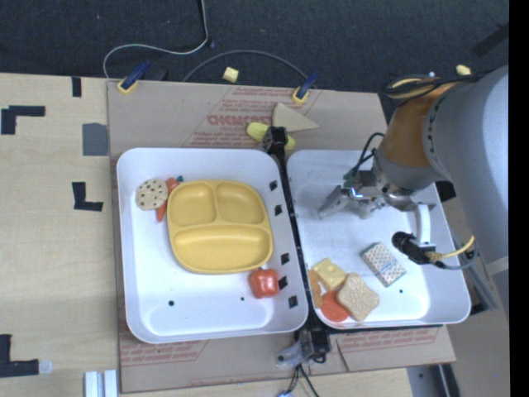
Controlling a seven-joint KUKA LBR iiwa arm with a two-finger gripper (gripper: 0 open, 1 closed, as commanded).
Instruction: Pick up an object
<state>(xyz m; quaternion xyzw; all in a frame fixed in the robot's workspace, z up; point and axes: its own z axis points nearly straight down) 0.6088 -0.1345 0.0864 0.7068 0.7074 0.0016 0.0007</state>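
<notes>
My gripper [348, 206] hangs low over the back part of the right bin [326, 176], its fingers spread open with nothing between them. Nearer the front of that bin lie a grey patterned block [383, 263], a yellow cheese wedge [329, 272], a tan cracker [357, 296] and a red-orange piece [333, 309]. The block lies a short way in front and to the right of the gripper. The other pieces cluster at the bin's front left corner.
The left bin [140, 304] holds a yellow divided plate [220, 224], a cookie [150, 193], a small orange-red piece [170, 187] and a red toy [264, 283]. A black divider [283, 222] runs between the bins. The arm [430, 131] covers the right bin's back right.
</notes>
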